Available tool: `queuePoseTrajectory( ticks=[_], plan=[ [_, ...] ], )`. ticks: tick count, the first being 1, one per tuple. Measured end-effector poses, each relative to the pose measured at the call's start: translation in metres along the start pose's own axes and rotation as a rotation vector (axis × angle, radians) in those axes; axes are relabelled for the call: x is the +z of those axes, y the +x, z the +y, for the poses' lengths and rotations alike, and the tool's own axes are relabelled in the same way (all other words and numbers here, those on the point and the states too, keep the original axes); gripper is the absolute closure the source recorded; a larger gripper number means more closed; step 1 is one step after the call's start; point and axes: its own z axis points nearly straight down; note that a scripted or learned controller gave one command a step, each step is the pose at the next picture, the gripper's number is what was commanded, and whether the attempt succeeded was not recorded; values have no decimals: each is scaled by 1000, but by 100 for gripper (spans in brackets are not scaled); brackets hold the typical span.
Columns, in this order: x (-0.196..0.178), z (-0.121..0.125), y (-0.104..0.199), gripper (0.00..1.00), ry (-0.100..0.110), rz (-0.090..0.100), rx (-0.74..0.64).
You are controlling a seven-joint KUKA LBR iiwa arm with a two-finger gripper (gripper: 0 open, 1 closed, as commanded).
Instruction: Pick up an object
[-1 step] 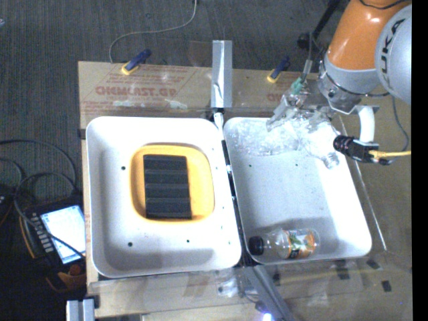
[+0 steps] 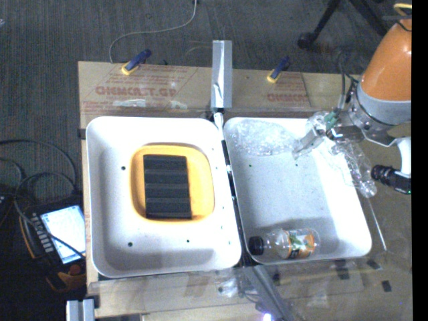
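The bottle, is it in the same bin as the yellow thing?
No, the bottle lies on its side at the near edge of the right bin, while the yellow tray sits in the left bin.

bins (image 2: 100, 199): smooth matt white plastic | tray (image 2: 138, 172): glossy yellow plastic, ribbed matt black insert | bottle (image 2: 284, 243): clear glossy plastic, paper-like label | wrap (image 2: 264, 138): crinkled clear film | bench (image 2: 160, 92): matt brown board | clamps (image 2: 136, 61): blue-yellow plastic

Robot lab: clamped bench (image 2: 167, 89), carpet (image 2: 40, 59)
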Motion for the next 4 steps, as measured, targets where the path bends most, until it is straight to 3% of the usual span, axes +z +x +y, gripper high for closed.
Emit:
queuePoseTrajectory(
  ticks=[1, 2, 3, 4],
  plan=[
    [61, -52, -27, 0, 0, 2, -166],
    [162, -84, -16, 0, -5, 0, -301],
    [153, -84, -15, 100, -6, 1, -301],
    [164, -52, 42, 100, -12, -14, -554]
  ],
)
